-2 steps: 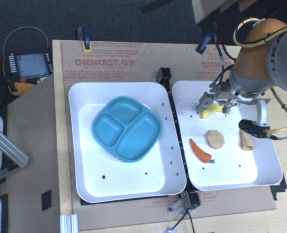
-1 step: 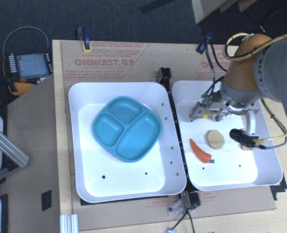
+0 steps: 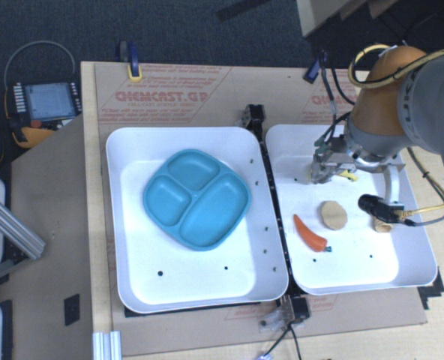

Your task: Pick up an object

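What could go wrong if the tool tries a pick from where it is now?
1. The tool is over bare floor at the back of the right bin, apart from the tan round piece and the orange carrot-shaped piece; closing here would likely catch nothing.
2. Those two pieces lie close together, so going down on one may knock the other.
3. The carrot-shaped piece lies near the bin's left wall, which may crowd the tool.

Dark carpet (image 3: 169,13) around a tan board (image 3: 94,201) with red print, blue clamp (image 3: 134,62) on its far edge, control handset (image 3: 48,100) at left.
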Available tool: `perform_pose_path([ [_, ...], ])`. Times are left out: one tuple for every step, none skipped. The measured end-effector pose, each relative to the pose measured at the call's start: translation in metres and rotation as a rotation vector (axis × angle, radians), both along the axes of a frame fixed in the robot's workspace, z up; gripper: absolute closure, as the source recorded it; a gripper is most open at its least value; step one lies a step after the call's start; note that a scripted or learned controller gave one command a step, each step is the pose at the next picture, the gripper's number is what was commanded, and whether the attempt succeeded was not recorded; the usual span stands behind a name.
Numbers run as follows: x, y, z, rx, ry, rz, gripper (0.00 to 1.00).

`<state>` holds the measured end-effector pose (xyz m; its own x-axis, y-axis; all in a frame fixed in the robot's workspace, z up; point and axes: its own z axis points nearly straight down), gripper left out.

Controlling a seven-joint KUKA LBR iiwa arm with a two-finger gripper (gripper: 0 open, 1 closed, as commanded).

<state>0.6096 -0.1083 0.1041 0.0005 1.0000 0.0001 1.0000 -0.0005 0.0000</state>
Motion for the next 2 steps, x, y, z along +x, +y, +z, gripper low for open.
perform_pose_path([
  [-0.005,-0.005,0.047,-0.002,-0.005,-0.001,1.0],
  [-0.006,-0.004,0.09,-0.002,-0.007,0.001,1.0],
])
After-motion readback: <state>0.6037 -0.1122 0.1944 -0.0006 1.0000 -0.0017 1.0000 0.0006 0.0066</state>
